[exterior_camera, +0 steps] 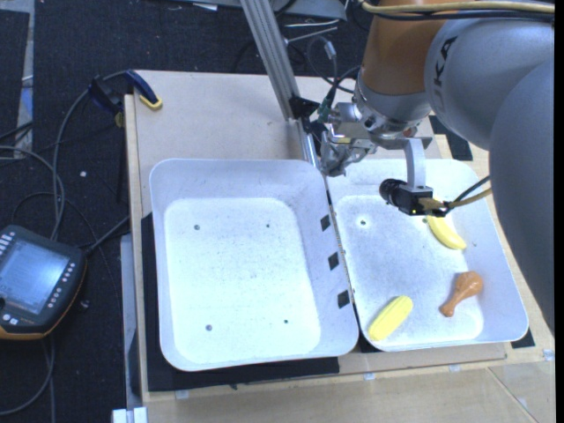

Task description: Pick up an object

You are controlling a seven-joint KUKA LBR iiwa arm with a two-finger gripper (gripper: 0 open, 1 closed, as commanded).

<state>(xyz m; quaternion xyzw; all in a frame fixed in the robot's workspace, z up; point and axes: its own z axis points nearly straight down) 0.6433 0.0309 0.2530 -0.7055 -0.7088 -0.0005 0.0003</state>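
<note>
Far left, on the dark floor [62, 77], a handheld controller [35, 280] with a lit screen lies among black cables [53, 161]. The desk [220, 113] is pale wood, and a blue and yellow clamp [141, 91] grips its far left corner. Two shallow white bins sit on it side by side, their rims meeting in the middle. The left bin [242, 271] has a speckled floor. A slanted metal rail [269, 38] rises from behind the desk near where the bins meet.

In the right bin [397, 263], a yellow corn cob [389, 317] lies at the near side, its long axis running from near left up to far right. Right of it is a brown drumstick [462, 293], thin end pointing near left, fat end far right. Farther back a banana [445, 233] lies with its long axis running from far left down to near right, one tip toward me.

My claw [339, 159] hangs over the far left corner of the right bin, just above the rims' meeting line, well apart from all three things. I cannot tell whether it is released or clenched. My grey arm [502, 69] with its orange band [405, 38] reaches in from the right.
</note>
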